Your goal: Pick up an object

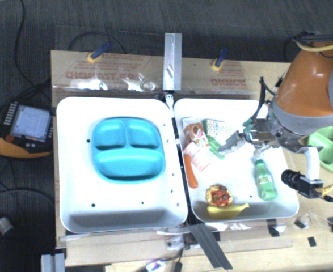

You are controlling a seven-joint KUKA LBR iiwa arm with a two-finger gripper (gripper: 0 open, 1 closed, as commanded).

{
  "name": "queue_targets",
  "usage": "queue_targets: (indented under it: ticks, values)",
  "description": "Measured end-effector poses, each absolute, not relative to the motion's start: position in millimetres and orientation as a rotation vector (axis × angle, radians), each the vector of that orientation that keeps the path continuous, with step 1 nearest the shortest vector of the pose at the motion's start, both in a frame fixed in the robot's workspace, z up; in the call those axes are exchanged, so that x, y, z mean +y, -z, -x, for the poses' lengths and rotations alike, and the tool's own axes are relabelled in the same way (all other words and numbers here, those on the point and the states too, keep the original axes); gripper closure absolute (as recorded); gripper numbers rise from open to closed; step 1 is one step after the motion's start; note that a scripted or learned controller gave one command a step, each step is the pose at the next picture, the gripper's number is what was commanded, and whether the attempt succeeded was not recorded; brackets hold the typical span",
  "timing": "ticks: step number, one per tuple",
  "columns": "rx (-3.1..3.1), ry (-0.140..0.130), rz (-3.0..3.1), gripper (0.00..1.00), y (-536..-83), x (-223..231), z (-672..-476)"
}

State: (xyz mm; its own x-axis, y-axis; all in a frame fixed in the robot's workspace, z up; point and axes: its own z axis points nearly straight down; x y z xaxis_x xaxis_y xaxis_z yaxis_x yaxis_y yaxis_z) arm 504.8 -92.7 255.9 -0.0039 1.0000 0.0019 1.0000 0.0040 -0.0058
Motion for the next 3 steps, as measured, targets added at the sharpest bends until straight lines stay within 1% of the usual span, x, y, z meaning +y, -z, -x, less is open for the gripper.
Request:
queue_targets:
  ticks: [1,2,3]
  values:
    - [-2.136,-0.007,2.295,0.00,-133,-109,-560.6]
    - [-2.048,0.008,2.387,0.00,-88,-155,-630.3]
    - [-2.313,0.007,2.144,0.00,-89,-149,-599.0]
